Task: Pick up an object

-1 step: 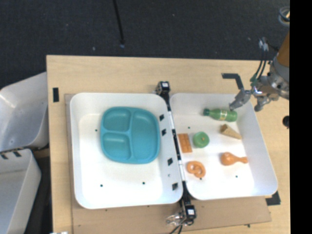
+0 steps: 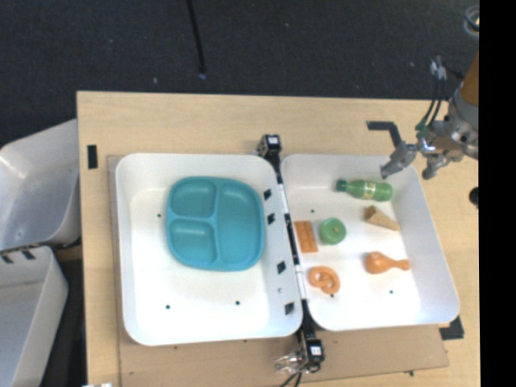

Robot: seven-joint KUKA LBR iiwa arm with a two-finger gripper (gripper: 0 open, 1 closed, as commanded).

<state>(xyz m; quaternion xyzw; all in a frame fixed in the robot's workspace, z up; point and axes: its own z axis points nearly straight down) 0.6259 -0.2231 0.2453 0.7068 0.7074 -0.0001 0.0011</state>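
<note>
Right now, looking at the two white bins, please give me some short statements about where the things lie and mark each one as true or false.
1. The teal plastic divided plate lies in the left white bin. True.
2. The green plastic bottle stands upright. False: it lies on its side in the right white bin.
3. The round green toy sits beside the flat orange rectangular block. True.
4. The orange pretzel-shaped toy rests on the teal plate. False: it lies in the right bin, near its front left corner.
5. The pincer holds the tan wedge-shaped piece. False: the wedge lies on the bin floor, apart from it.
</note>
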